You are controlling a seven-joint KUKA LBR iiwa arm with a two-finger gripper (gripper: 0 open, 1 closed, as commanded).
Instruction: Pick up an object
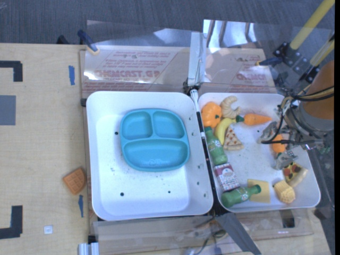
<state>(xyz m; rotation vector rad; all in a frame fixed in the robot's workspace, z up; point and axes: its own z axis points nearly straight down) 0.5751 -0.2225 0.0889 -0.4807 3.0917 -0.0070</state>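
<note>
- counter (37, 142): pale wood, carrying two white bins side by side.
- left bin (106, 195): holds a blue divided plate (154, 139).
- right bin (308, 193): toy food lies scattered, with a pumpkin (211, 112), banana (222, 129), pizza slice (232, 138), carrot (255, 119), green bottle (235, 196), cheese wedge (258, 190) and corn (285, 193).
- gripper (284, 142): low over the right bin's right side, just beside a small orange piece (278, 145); i cannot tell how its grip stands.
- waffle piece (75, 180): on the counter, left of the bins.

Arm (319, 102) low at right, wrist angled leftward
</note>
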